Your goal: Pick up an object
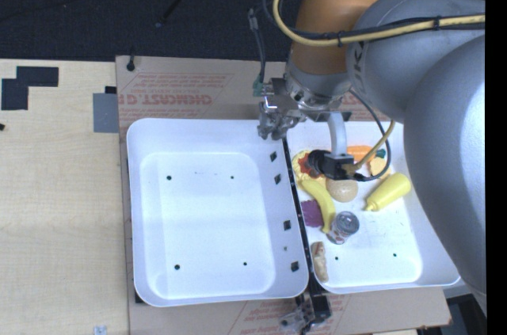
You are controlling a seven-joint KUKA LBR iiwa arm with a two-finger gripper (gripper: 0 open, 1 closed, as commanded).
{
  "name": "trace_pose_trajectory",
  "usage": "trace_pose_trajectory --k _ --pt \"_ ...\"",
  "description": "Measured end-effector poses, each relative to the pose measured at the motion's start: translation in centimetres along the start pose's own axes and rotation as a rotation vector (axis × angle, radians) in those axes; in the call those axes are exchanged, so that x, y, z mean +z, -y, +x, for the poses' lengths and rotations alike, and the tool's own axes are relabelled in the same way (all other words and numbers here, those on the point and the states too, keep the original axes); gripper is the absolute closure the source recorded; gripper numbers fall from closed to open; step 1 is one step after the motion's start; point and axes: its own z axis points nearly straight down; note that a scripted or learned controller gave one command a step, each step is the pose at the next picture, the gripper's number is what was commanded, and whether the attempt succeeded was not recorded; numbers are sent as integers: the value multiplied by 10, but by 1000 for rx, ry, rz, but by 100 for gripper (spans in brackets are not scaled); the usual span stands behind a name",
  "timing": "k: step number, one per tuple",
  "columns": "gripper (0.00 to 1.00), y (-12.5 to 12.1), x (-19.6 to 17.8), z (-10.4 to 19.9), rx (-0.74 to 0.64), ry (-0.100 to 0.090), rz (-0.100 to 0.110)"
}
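Observation:
My gripper (274, 124) hangs below the orange-banded wrist, over the top of the divider between the two bins. The right bin (396, 262) holds several objects: a yellow banana (317, 188), a purple piece (311, 212), a pale round ball (343, 189), a yellow bottle (387, 192), a small metal can (344, 225), an orange piece (360, 153) and a tan piece (319, 260) by the divider. All of them lie below and to the right of the gripper, apart from it. Nothing shows in the gripper.
The left bin (206, 215) is a white tray with small dark holes in its floor. A raised divider (287, 207) with black clips separates the bins. The grey arm covers the right bin's far corner. Brown cardboard lies under both bins.

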Motion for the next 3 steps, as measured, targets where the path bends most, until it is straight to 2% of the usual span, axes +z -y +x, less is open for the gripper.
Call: trace_pose_trajectory --k 1,2,3 --pt "100 -3 100 60 4 2 16" --pt "100 9 44 164 -1 -1 3" --pt "100 -8 12 174 7 2 5"
